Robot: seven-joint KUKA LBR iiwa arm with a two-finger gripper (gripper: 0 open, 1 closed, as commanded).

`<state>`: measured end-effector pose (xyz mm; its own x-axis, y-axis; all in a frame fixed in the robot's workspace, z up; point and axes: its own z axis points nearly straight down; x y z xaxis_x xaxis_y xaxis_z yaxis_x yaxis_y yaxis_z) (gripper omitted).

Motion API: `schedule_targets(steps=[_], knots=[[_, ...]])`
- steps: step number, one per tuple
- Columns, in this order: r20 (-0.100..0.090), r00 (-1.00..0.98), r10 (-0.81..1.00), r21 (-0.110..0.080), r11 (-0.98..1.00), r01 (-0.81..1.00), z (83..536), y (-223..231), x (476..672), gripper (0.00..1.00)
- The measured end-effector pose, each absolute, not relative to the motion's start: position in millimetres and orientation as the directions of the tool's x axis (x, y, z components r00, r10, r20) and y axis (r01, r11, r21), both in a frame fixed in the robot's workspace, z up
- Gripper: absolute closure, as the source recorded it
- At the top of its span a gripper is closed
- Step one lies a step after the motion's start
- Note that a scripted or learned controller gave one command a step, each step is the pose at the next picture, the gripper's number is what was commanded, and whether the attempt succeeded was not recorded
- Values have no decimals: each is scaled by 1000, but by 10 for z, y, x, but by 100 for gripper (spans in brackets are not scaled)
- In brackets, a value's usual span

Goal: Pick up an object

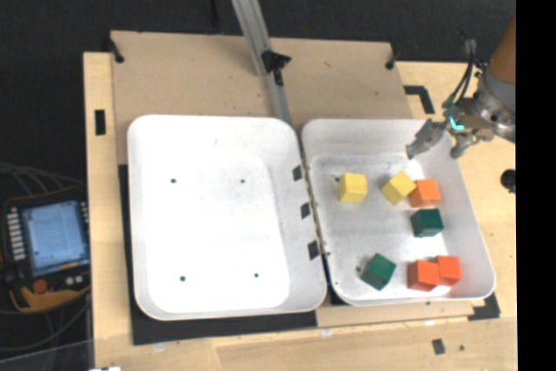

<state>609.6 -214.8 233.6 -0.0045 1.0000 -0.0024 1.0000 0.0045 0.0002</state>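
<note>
The right bin (pixel 347 139) holds several small blocks. Two yellow blocks (pixel 353 187) (pixel 399 187) lie in its upper half, with an orange block (pixel 426 193) touching the right yellow one. A green block (pixel 426 223) sits below that, another green block (pixel 378 271) lies near the front, and two orange blocks (pixel 424 274) (pixel 448 268) sit together at the front right. My gripper (pixel 441 140) hangs over the bin's far right corner, above and right of the blocks, fingers spread open with nothing between them.
The left bin (pixel 213 213) sits beside the right one. A metal pole (pixel 248 9) slants up from between the bins at the back. A tablet-like device (pixel 48 239) rests off the bench to the left.
</note>
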Motion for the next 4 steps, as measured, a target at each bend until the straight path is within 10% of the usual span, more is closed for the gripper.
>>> schedule_targets(steps=[3,4], knots=[[-5,-2,1000,6,2,1000,989,-2074,6120,0],[-5,0,1000,10,0,1000,1107,-2081,6122,100]])
